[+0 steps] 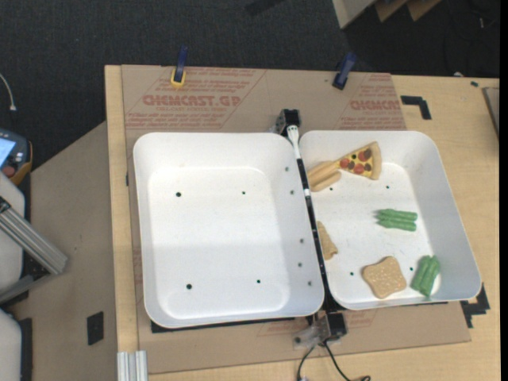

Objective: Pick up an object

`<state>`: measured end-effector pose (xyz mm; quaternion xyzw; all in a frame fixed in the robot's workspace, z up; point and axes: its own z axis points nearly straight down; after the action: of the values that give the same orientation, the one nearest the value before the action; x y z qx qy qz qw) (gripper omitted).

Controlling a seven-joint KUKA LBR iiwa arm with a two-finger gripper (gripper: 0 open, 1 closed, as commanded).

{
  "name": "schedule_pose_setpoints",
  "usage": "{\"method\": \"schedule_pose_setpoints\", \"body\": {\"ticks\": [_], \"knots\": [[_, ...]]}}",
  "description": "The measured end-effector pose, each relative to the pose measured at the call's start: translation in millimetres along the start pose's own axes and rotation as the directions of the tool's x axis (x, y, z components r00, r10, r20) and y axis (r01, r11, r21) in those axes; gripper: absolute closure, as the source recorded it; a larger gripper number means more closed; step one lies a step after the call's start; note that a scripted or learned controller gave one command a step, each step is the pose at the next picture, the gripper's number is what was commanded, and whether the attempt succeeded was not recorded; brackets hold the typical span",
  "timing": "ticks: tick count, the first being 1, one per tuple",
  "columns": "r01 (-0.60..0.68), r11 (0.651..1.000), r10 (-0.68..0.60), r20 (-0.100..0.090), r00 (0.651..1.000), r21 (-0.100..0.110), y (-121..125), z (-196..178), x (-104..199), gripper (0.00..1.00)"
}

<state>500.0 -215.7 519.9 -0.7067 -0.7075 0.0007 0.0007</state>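
Camera count: I had one view, fixed.
Position: it sat above the bench, well back.
Facing: it looked down at a slant, far edge at top.
Coverage: I saw the left bin and right bin whole, plus dark floor beyond.
Nearness: moderate; both bins fitted with margin around them.

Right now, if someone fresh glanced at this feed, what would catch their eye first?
Probably the pizza slice with its red toppings at the far end of the right bin, its tip against a tan bread stick. Next, the two green bean bundles and the toast slice nearer the front. All the food sits in that bin, beside the left bin.
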Motion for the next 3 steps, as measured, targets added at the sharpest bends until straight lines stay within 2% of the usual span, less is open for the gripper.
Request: {"method": "schedule_pose_setpoints", "body": {"ticks": [1,2,3], "knots": [[-0.001,1.0,0.001,-0.001,1.0,0.003,27.6,63.7,-7.9,1.0],[-0.002,1.0,0.002,0.0,1.0,-0.002,-0.8,54.2,-3.6,1.0],[-0.002,1.0,0.002,0.006,1.0,-0.013,-21.5,-20.7,-8.7,1.0]]}}
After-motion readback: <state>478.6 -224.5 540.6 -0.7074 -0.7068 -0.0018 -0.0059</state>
